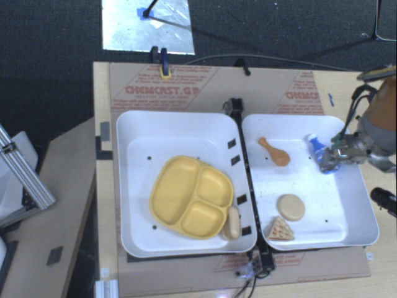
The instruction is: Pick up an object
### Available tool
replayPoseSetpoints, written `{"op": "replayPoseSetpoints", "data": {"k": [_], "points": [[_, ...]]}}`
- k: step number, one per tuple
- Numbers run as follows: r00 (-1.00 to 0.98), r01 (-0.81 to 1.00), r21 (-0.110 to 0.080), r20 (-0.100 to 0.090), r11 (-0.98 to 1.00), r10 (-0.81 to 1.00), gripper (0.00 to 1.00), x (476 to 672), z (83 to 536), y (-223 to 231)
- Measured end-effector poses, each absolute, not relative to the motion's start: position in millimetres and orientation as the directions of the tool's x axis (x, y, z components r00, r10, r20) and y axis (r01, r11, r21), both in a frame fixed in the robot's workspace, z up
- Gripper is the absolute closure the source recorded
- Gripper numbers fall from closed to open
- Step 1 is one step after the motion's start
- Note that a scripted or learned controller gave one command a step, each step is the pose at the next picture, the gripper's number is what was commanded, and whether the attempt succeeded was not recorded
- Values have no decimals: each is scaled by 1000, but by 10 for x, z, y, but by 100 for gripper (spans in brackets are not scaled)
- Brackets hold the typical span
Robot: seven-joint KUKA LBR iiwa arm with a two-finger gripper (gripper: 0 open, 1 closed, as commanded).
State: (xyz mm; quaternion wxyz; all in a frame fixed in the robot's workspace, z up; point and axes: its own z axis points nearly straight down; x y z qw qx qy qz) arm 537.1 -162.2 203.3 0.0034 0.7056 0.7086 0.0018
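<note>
Two white bins sit side by side on the bench [205, 79]; the right bin [356, 228] serves as landmark here.

Inside the right bin: a blue object [316, 146] near the far right corner, a drumstick-shaped toy [275, 152] to its left toward the shared divider, a round tan biscuit [290, 207] nearer the front wall, and a waffle-patterned wedge [280, 230] just beside the biscuit at the front left corner. All four lie apart enough to be approached singly, apart from the biscuit and wedge, which nearly touch.

Left of the right bin, the left bin [133, 129] holds a yellow divided tray [191, 196] with a pale bread-like piece [232, 222] leaning against its front right edge.

The claw [329, 160] sits low over the right bin's right wall, right up against the blue object, probably because that piece lies closest to where the arm comes in. Claw detail is dark and blurred against the blue; cannot tell how far open it is, nor whether anything sits between its tips. The blue object looks to rest on the bin floor, not lifted.

Judgement: grasp attempt on the blue object is at the contact stage, pick not yet shown. Risk: the nearby wall leaves little room on that side, and a nudge may push the piece rather than seat it.
</note>
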Motion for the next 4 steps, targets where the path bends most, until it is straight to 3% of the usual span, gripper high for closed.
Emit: {"op": "replayPoseSetpoints", "data": {"k": [4], "points": [[-12, 1000, 1, 3, 12, 1000, 100, 5240, 2082, 629]]}}
